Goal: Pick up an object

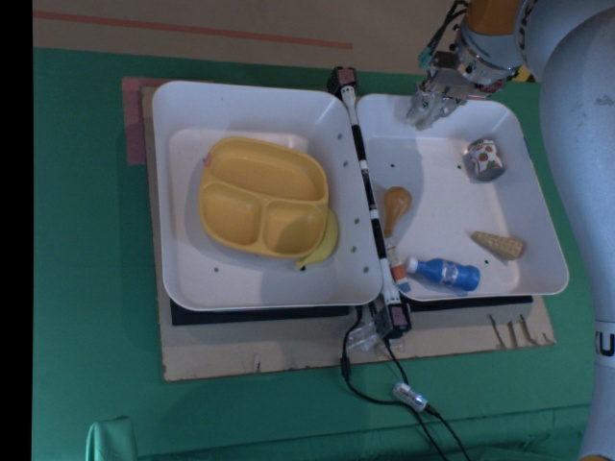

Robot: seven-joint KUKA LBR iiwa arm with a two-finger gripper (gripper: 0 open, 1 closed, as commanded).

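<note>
Hovering above the far rim of the right-hand shallow white plastic bin (538, 257), the two-finger gripper (426, 111) carries nothing between its fingers, and whether they stand apart or together cannot be told from this view. No pick is accomplished: every candidate lies untouched in that bin, with the small rounded patterned cup (484, 158) just to the claw's right and nearer the camera, the tan pear-shaped toy (396, 203) below the claw toward the bin divider, and the ridged tan cone (498, 245) and blue plastic bottle with white cap (443, 273) farthest from it. Remaining steps, as judged: select one object, descend, close, lift.
</note>
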